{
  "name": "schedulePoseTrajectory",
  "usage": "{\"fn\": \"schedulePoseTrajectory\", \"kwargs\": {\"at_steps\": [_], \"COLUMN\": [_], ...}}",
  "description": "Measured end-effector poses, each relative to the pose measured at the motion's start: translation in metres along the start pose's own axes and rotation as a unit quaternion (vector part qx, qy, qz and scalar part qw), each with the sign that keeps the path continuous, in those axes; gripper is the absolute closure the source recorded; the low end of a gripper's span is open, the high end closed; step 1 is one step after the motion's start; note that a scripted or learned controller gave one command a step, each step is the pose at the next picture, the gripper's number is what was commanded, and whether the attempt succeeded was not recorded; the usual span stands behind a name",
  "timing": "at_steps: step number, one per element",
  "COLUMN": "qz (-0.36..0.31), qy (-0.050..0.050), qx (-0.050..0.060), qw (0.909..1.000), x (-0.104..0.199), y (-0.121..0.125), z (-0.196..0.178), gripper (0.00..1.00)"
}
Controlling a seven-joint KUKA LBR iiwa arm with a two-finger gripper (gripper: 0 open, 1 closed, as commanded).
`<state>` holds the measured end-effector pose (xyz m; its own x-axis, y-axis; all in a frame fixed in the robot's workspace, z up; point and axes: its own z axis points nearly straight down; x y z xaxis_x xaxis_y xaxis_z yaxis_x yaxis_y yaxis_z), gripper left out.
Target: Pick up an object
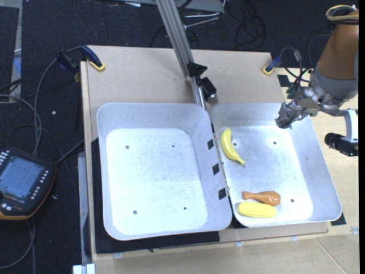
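Hand (284, 122) at bin (319, 170) far rim, banana (230, 146) well apart

Grey arm (333, 87) with an orange band (341, 39)
Rounded orange segment above a grey wrist, a thin cable looping beside it, ending in a dark gripper (284, 120).

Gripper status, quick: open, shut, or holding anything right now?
Gripper: cannot be told from this view; it sits over the right bin's far edge, with nothing visibly in it.
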<state>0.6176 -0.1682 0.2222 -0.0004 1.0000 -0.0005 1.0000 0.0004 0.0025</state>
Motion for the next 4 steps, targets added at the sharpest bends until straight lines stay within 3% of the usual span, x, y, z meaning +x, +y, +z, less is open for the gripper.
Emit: {"fn": "schedulePoseTrajectory", "kwargs": {"at_steps": [2,4], "qz": [-0.002,-0.002], "qy": [0.001,0.001], "qx": [0.002,0.001], "qw": [1.0000,1.0000], "x": [0.102,0.217], "y": [-0.011,-0.029], "z": [0.013,-0.008], "gripper": [1.00,1.00]}}
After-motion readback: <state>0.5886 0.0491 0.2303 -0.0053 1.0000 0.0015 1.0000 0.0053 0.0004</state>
